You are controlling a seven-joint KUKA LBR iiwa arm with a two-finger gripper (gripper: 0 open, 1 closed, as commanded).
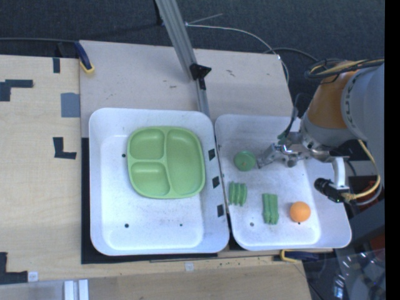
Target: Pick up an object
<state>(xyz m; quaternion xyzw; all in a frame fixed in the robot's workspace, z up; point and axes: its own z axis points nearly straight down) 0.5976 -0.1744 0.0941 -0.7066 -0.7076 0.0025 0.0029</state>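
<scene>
At the near edge of the right bin (325, 233) lie 3 items in a row: an orange ball (300, 212), a green ridged block (270, 208) with its long axis running near to far, and a second, shorter green block (237, 194). Farther back sits a round green object (245, 161), the item closest to the gripper (270, 157). The gripper hangs low over the bin just to the right of this round object, tips aimed toward it; whether they are open or closed cannot be told. Nothing is visibly held. The likely move is a short shift left. The left bin (106, 186) holds 1 green divided plate (166, 162).
</scene>
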